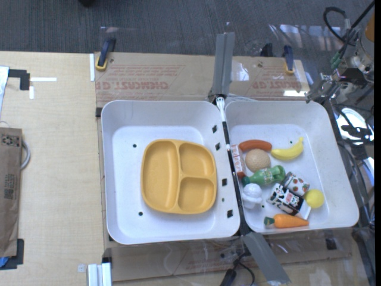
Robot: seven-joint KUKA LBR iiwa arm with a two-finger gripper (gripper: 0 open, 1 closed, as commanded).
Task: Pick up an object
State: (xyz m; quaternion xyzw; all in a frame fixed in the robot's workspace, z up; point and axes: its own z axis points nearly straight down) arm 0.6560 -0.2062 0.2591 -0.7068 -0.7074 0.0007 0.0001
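The right bin (333,159) holds several toy foods: a red sausage (255,145), a banana (288,151), a round tan piece (258,159), a green bottle (265,176), a small white item (252,193), a black-and-white carton (287,199), a yellow lemon (314,199) and a carrot (287,221). A red-and-white packet (236,158) lies against this bin's left wall. My gripper (326,87) hangs beyond the bin's far right corner with cables around it, well apart from every object.
A yellow three-part plate (178,176) lies in the left bin (119,159). A grey post (223,64) rises behind the seam between the bins. Cardboard with clamps lies behind both bins. A brown paper bag (11,189) sits at the bench's left edge.
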